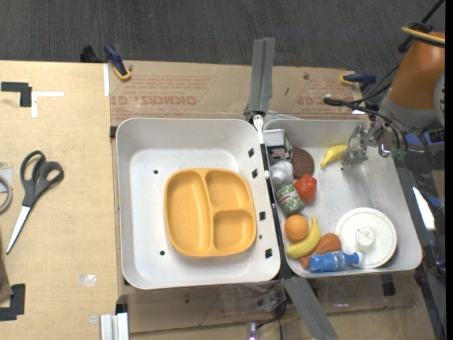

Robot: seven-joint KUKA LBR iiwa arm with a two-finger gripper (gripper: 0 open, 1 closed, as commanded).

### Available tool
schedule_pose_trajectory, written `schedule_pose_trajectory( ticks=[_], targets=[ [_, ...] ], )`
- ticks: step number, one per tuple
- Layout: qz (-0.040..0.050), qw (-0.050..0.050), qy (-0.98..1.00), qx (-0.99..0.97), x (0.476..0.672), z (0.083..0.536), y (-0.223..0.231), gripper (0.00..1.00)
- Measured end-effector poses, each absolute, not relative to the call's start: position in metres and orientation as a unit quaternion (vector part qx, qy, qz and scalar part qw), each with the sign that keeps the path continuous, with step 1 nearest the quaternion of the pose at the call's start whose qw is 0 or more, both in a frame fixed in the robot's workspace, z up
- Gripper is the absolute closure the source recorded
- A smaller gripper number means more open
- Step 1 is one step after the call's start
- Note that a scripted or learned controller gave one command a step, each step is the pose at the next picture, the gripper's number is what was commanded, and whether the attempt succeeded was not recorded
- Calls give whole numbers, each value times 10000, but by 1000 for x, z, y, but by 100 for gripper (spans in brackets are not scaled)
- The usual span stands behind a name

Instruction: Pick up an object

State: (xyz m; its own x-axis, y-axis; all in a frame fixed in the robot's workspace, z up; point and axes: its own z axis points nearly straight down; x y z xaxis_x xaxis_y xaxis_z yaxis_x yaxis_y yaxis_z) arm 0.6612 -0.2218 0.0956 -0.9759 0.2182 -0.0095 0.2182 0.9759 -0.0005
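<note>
Camera view: gripper (356,149) is hanging over the upper part of the right bin (407,211), just right of a small banana (333,154); can't tell its finger state. Nothing is sitting between them. Tomato (306,187), orange (296,227), larger banana (306,241) and blue bottle (333,261) are lying along the bin's left side. Yellow divided plate (210,212) is sitting in the left bin (138,211).

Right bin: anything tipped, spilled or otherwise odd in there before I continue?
Nothing spilled or damaged. The right bin has its toy food crowded along its left wall, with the blue bottle lying on its side by the white lid. A small banana sits apart, next to the gripper.
</note>
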Motion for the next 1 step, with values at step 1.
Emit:
schedule_pose_trajectory(
  ticks=[1],
  targets=[
    [12,-125,9938,1101,655,93,-222,0]
  ],
)
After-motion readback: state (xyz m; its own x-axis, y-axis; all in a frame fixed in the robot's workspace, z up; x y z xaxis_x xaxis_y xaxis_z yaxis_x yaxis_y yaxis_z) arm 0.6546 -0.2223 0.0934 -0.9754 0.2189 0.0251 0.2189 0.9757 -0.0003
